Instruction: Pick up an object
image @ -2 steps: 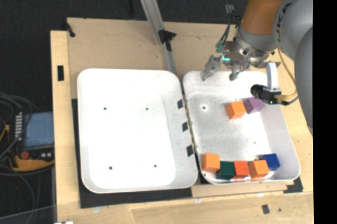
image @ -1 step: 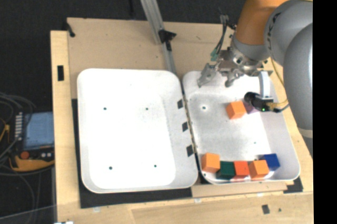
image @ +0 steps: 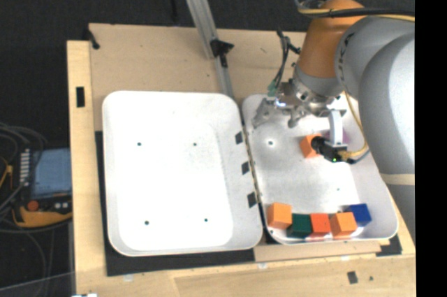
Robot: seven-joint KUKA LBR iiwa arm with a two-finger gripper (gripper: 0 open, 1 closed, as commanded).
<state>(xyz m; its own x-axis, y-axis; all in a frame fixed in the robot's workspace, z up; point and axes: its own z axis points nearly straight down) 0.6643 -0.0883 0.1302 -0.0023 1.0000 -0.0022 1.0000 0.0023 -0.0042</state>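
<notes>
Nearest the lens: front edge of the bench [image: 209,281], pale wood. Just behind it, against the near wall of the right bin [image: 300,184]: a row of five small blocks, packed side by side. Left to right:
- orange end block [image: 281,214]
- green block [image: 300,224], dark
- second orange block [image: 320,222]
- third orange block [image: 343,222]
- blue block [image: 360,213]

Row slightly bowed along the bin's rounded wall, with the middle blocks nearer the lens than the two end ones.

Lone orange block [image: 308,146]: well apart from the row, in the far half of the same bin, right of centre. Small, boxy, flat-faced, bright orange against the white floor. Resting on the bin floor, clear of the walls.

Gripper [image: 274,122]: over the far left corner of the right bin, just left of the lone orange block and not touching it. Fingers spread apart, only white bin floor between them, nothing held. Contact of tips with the floor: not discernible.

Arm [image: 391,93]: grey, entering from the right, orange band [image: 325,44] above the wrist.

Left bin [image: 174,170]: white, shallow, directly beside the right bin, a few small dark dots on its floor.
</notes>
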